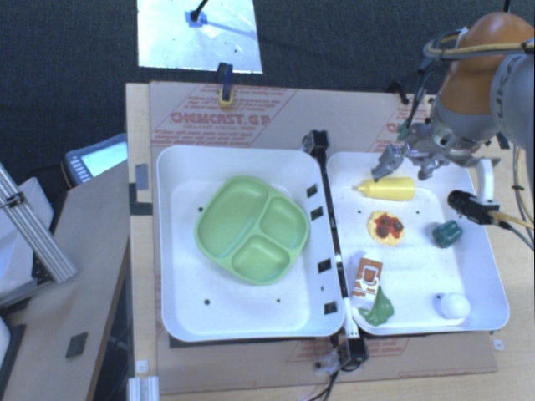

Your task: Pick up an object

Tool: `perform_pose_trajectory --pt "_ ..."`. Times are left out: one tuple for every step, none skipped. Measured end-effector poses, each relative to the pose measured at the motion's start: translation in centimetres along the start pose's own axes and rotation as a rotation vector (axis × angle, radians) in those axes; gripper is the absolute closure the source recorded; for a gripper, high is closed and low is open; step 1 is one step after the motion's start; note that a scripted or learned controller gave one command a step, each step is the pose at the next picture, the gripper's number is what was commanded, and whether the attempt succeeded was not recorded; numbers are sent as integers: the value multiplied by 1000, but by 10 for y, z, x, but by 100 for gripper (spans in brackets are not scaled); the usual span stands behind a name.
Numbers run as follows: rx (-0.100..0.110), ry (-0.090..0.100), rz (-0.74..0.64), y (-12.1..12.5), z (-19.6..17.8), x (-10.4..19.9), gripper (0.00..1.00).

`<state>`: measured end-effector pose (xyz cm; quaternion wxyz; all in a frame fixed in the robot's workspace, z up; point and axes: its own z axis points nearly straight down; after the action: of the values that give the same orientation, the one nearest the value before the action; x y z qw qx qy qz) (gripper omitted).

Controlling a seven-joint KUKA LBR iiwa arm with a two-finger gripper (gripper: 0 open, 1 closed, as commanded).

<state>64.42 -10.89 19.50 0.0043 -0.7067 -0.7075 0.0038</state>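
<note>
From the fixed camera above the bench, 2 shallow white bins sit side by side on a brown cardboard sheet (251, 115) printed with red lettering that reads roughly "CHEMCAST GP"; a fainter copy of the same print runs along the sheet's far right part but is too broken up to read.

The left bin (180, 307) holds 1 light green divided plate (252, 229) with 3 compartments, lying flat near the bin's middle.

The right bin (485, 282) holds the loose things. A yellow squeeze bottle (386, 189) lies on its side near the far wall, nozzle pointing left. Just in front of it lies a small round pizza toy (386, 227) with red topping. To the right of that sits a dark green pepper-like piece (446, 234). Near the front edge lie a white and orange carton (367, 276) with print too small to read, a green leafy piece (380, 307) touching its front corner, and a white ball (454, 306) in the front right corner.

The grey arm with its orange band reaches in from the right. The gripper (410, 164) hangs just above the far side of the yellow squeeze bottle, its 2 fingers spread apart with nothing between them; 1 fingertip (383, 169) is close to the bottle's nozzle end.

A black clamp (315, 143) sits where the bins meet, and a yellow clip (226, 97) holds the sheet's far edge.
</note>
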Motion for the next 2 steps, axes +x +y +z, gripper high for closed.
perform_pose_trajectory --pt "-13 -1 -2 3 -8 0 0" --pt "-10 -1 0 2 34 -2 0"
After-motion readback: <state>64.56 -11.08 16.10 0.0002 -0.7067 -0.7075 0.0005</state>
